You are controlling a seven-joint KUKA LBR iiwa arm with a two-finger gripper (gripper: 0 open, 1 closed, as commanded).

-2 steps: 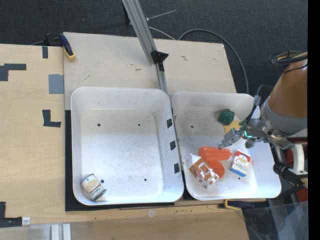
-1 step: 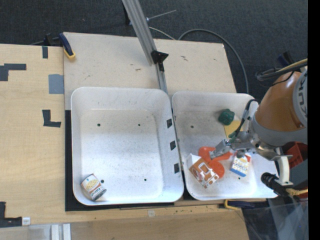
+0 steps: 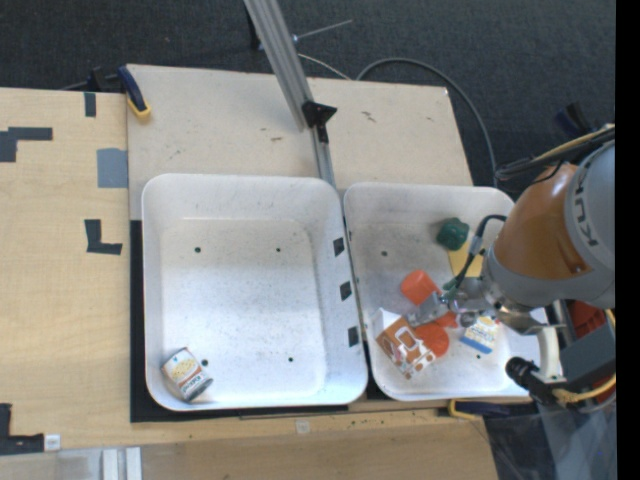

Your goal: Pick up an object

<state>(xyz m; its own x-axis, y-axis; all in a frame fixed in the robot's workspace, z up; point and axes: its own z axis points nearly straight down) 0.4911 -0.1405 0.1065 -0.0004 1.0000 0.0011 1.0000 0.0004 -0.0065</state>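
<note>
One gripper (image 3: 445,303) hangs low in the right bin (image 3: 400,203) among an orange block (image 3: 418,286), a patterned carton (image 3: 405,346) and a green piece (image 3: 452,232); its grasp I cannot tell. Nothing looks lifted yet, so the pick remains.

Even, diffuse overhead light falls across the bench (image 3: 60,268), leaving the two white bins bright; the left bin (image 3: 160,268) nears overexposure along its rim. Shadows are soft and short (a thin dark line under the bins' near edges). The dark floor (image 3: 480,18) at the top swallows detail. Focus is slightly soft throughout, with coarse compression grain.
</note>
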